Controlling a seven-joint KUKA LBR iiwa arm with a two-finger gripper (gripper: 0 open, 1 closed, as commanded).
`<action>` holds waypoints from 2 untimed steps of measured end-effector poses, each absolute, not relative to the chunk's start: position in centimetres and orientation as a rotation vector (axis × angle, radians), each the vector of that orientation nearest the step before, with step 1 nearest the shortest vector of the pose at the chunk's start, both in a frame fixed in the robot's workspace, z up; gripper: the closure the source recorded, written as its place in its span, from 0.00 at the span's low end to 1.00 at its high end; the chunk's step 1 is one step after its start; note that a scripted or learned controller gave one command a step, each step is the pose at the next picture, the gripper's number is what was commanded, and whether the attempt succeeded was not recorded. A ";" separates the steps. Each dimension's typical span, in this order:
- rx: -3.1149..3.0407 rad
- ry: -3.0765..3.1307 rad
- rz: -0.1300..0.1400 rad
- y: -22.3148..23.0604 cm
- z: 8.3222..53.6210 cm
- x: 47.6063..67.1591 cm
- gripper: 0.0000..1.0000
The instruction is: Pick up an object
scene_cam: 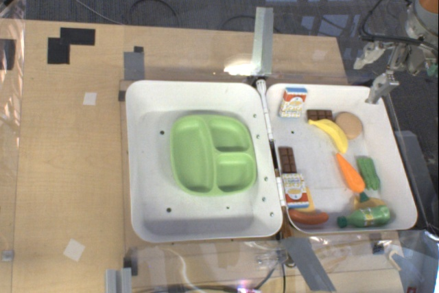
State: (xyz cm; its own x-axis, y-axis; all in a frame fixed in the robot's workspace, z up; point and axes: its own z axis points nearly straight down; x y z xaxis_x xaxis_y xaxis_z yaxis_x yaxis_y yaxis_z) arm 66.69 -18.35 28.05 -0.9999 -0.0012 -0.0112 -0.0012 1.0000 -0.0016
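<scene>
The gripper (381, 87) hung over the right bin's (406, 189) far corner (jaw state unclear), the banana (331, 134) down-left, lying diagonally.

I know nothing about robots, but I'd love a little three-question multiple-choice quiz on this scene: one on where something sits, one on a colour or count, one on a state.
1. Where does the green divided plastic plate lie?
A. in the left white bin
B. in the right white bin
C. on the bare wooden bench

2. How many small red-and-white cartons are there?
A. one
B. two
C. four

3. How does the yellow toy banana lie?
A. held by the gripper
B. loose in the right bin
C. on the green plate

Answers:
1 A: the plate fills the middle of the left bin.
2 B: one carton lies at the right bin's top, another near its bottom.
3 B: the banana rests on the bin floor, while the gripper is over the bin's top right corner, apart from it.
</scene>
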 end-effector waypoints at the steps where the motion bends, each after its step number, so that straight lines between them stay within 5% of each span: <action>1: 0.037 3.143 0.003 -18.4 15.5 66.8 0.00; 2: 0.178 3.122 -0.002 -14.1 9.8 64.0 0.00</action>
